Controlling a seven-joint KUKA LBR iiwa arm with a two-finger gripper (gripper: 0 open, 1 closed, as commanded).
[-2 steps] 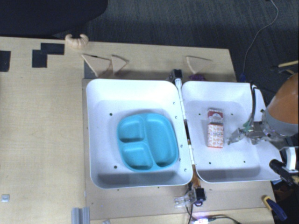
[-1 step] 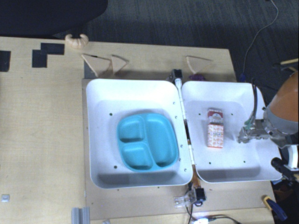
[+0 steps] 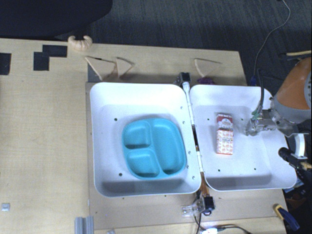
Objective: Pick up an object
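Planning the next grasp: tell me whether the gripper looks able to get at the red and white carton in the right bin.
Probably yes. The carton lies flat on the right bin floor with bare space all round, and the gripper sits just to its right, nothing between them.

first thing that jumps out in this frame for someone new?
Probably the bright turquoise three-compartment plastic tray, lying in the left white bin. Next, the small red-and-white printed carton lying flat in the right white bin, the only item there. The grey arm's gripper sits just to the carton's right, apart from it, with the orange band at the view's right edge.
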